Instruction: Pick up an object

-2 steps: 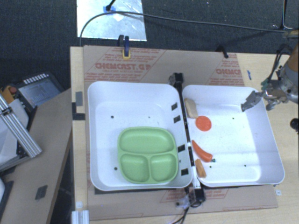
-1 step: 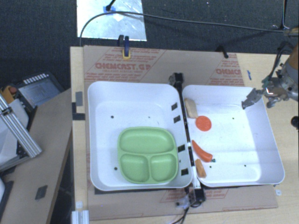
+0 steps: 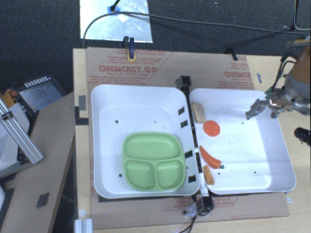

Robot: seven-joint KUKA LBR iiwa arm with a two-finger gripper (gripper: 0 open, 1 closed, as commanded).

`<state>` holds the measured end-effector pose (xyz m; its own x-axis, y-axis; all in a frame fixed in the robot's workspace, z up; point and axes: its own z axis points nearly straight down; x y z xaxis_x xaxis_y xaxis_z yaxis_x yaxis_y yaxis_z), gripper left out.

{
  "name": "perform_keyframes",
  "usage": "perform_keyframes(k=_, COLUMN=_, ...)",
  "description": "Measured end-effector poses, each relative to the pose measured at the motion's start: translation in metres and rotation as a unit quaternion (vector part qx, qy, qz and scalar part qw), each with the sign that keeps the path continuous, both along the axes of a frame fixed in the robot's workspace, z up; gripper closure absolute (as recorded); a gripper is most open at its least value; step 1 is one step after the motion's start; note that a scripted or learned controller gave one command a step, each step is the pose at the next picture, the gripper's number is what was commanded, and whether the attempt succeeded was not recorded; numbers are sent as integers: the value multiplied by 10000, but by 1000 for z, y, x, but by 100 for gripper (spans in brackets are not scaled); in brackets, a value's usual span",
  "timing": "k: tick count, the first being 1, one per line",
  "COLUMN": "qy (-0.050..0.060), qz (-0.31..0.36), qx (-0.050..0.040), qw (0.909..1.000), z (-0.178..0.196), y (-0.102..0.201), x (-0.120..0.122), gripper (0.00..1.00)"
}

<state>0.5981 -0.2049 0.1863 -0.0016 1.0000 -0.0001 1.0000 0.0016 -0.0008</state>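
In the right bin (image 3: 272, 178) several small items lie along the left wall. A tan bread-like piece (image 3: 198, 112) is farthest back, with an orange round object (image 3: 211, 128) just in front of it. A red-orange chili-shaped piece (image 3: 210, 157) and a small orange-brown piece (image 3: 209, 174) lie nearer the front. My gripper (image 3: 262, 112) hangs over the back right part of this bin, well to the right of the orange round object. It is open and nothing is between its fingers.
The left bin (image 3: 104, 130) holds a green divided plate (image 3: 154, 160) in its front half. Black clips (image 3: 185, 83) join the two bins along the middle. A metal rail (image 3: 19, 135) and a device lie on the side table at the left.
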Motion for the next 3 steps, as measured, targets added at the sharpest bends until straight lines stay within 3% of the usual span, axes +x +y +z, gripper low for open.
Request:
perform_keyframes(k=2, qy=6, qz=6, qx=3, qw=10000, z=-95, y=5, x=5, gripper=0)
perform_keyframes(k=3, qy=-30, qz=14, qx=-10, qw=10000, z=-81, y=4, x=8, gripper=100)
